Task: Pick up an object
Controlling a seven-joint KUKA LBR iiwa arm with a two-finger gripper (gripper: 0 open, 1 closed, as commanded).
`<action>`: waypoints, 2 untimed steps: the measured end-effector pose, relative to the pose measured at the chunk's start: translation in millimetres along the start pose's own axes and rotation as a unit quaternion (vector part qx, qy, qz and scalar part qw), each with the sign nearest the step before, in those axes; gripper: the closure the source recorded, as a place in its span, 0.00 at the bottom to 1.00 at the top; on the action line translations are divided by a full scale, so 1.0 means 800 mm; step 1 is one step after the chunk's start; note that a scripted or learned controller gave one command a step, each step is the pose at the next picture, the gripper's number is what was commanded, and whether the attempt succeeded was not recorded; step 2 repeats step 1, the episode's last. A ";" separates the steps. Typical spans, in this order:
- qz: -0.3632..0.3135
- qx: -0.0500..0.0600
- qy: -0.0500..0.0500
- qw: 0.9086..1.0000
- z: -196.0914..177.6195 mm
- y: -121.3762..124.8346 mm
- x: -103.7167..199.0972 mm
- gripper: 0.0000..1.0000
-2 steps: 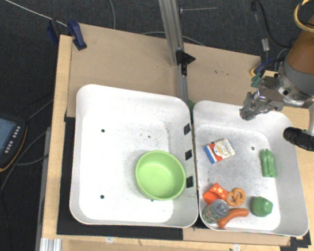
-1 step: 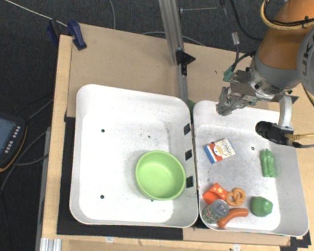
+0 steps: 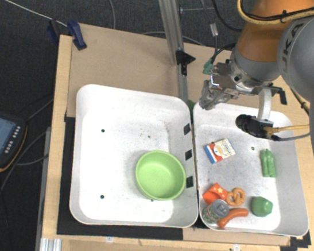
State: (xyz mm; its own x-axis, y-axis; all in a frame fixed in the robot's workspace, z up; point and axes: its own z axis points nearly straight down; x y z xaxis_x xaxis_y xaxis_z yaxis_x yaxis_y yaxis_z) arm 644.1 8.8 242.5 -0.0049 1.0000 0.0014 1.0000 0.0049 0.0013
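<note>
**Ana:** Dark carpet surrounds a tan wooden worktop (image 3: pixel 131 60) that carries two shallow white bins side by side. What sits where?

**Ben:** Take the green bowl (image 3: pixel 160 175) as the landmark. It rests in the left bin (image 3: pixel 94 142), near that bin's front right corner, upright and with nothing in it. Everything else lies to the right of the bowl, past the wall between the bins, in the right bin (image 3: pixel 287 187).

**Ana:** Which things?

**Ben:** Just right of the bowl and a little farther back lies a small card or packet (image 3: pixel 219 150), white with red and blue print. Right of the bowl at the front is a cluster: an orange piece (image 3: pixel 216 191), a pretzel (image 3: pixel 237 195), a round grey lid or disc (image 3: pixel 217 210) and a red sausage shape (image 3: pixel 232 215), touching or nearly so. Farther right are a rounded green piece (image 3: pixel 261 206) and, behind it, a green stick shape (image 3: pixel 267 163).

**Ana:** And the arm?

**Ben:** The end effector (image 3: pixel 208 102) hangs behind and to the right of the bowl, over the back left corner of the right bin, close to the dividing wall. Nothing appears between its fingers, and I cannot tell whether they are apart or together. It likely sits there because the pickable things are all in that bin; the packet is nearest.

**Ana:** Any risk?

**Ben:** The wall is close, and the front cluster is crowded, so a grasp there could catch two things.
</note>
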 end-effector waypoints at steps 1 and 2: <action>0.001 0.001 0.000 1.000 0.015 0.016 0.059 1.00; 0.001 0.001 0.000 1.000 0.015 0.016 0.059 1.00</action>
